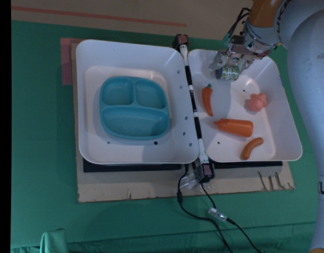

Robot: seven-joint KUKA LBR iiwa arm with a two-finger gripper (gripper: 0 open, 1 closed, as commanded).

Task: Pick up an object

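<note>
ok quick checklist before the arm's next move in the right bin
1. Hand over the right bin: ok.
2. Greenish object seen between the fingers: cannot tell, it sits right under the hand.
3. Orange pepper, orange bottle, sausage and pink toy lie apart from the hand: ok.
4. Blue divided plate in the left bin, out of the way: ok.
5. Hand lifted off the bin floor: cannot tell.

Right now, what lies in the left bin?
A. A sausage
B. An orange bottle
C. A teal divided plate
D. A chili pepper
C: the teal divided plate sits alone in the left bin, while the orange bottle, sausage and chili pepper all lie in the right bin.
</note>
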